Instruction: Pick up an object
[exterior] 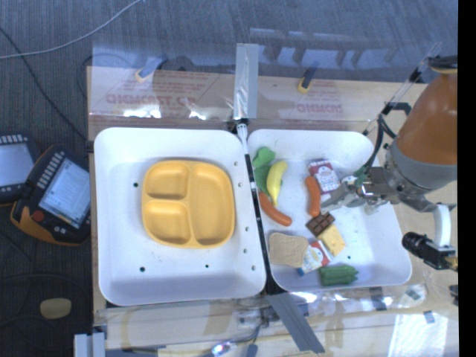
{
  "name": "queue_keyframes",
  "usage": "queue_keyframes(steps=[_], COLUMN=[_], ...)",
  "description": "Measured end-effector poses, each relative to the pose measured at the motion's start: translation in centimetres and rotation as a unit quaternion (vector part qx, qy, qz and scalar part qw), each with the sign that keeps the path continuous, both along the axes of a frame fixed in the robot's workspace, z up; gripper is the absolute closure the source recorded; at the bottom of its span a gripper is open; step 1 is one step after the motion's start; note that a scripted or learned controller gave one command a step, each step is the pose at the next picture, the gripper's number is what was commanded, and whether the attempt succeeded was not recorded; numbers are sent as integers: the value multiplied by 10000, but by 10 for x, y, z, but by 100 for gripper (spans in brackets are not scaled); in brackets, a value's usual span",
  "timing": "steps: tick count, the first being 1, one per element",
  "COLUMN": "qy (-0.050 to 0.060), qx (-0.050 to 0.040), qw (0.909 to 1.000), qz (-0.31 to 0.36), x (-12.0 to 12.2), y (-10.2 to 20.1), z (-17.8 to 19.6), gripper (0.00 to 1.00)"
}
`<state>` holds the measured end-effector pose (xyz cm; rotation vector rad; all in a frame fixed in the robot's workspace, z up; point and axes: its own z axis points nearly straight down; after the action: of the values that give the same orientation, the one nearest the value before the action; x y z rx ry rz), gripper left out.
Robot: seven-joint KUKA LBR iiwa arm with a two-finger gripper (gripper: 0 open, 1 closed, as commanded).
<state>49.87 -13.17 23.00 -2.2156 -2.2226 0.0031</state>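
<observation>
Camera view, one frame, contents as I log them from my remote station.

Left bin (104, 222): one yellow divided plate (188, 202), flat at its centre, nothing on it.

Right bin (387, 274): all loose items, so any pick must come from here. Along the left wall: a green vegetable (262, 158), a banana (276, 178) leaning against it, and a long orange sausage (274, 210) just below. Mid-bin: a red-and-white packet (324, 175) toward the far edge, an orange carrot (314, 193) beside it, a chocolate block (320, 222) touching a cheese cracker (333, 239). Toward the near edge: a bread slice (287, 249), a small wrapped snack (315, 257) and a green pepper (338, 275).

Gripper (344, 195): low over the right half of the right bin, fingers pointing left toward the carrot and packet. I judge it is set there to take one of those two. Jaws appear apart, with nothing between them; no item is held.

Obstructions: the carrot, packet and chocolate block lie close together, so a closing finger could nudge a neighbour. The bin's right wall lies under the wrist.

Off-bench, left: a teach pendant (56, 195) on the floor, cable trailing, well apart from the work.
</observation>
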Motion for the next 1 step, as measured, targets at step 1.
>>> queue_keyframes(steps=[1], qy=[4], qx=[3], qw=[9993], qz=[371], x=[44], y=[-17], z=[-101], gripper=[0])
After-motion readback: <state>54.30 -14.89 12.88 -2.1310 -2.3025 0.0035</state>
